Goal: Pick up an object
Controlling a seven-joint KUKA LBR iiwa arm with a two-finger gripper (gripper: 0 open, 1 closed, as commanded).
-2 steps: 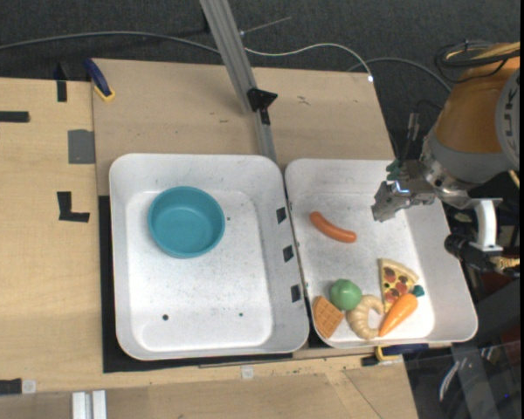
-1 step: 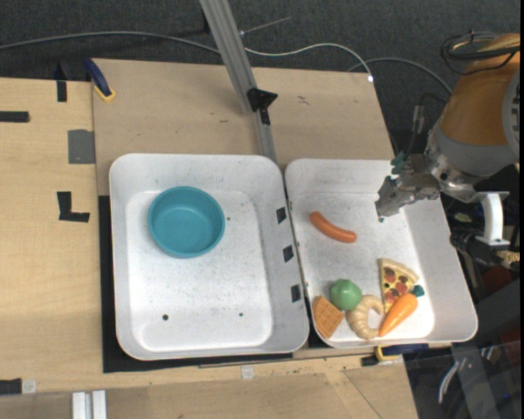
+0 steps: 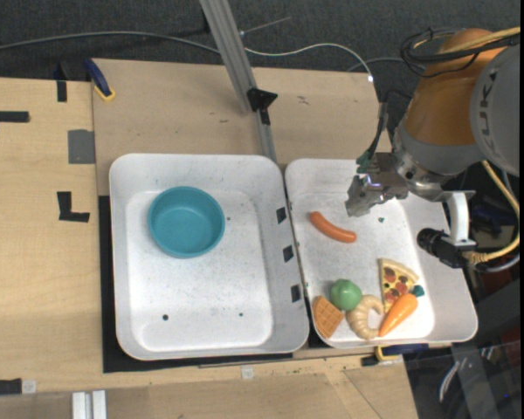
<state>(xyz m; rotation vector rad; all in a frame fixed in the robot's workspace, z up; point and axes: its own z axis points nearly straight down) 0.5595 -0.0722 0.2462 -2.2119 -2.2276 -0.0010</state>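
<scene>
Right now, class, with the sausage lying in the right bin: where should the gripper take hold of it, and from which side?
Grip the sausage at its middle, coming straight down from above, fingers across its narrow width. It lies flat and alone on the bin floor, running upper left to lower right, with free space along both long sides. The gripper hangs just to its upper right.

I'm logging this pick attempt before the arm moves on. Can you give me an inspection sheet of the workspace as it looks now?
Surface: tan bench bearing two white bins, the left bin and the right bin, side by side.
Job's things: in the right bin, a sausage near the middle; toward the near end a green ball, waffle, pizza slice, carrot and a pale piece clustered close together.
Clutter: blue bowl in the left bin.
Grippers: hand above the right bin, beside the sausage; nothing seen held.
Cables: thin cable across the dark floor beyond the bench.
Surroundings: black tape marks on the bench; slanted metal pole.
</scene>
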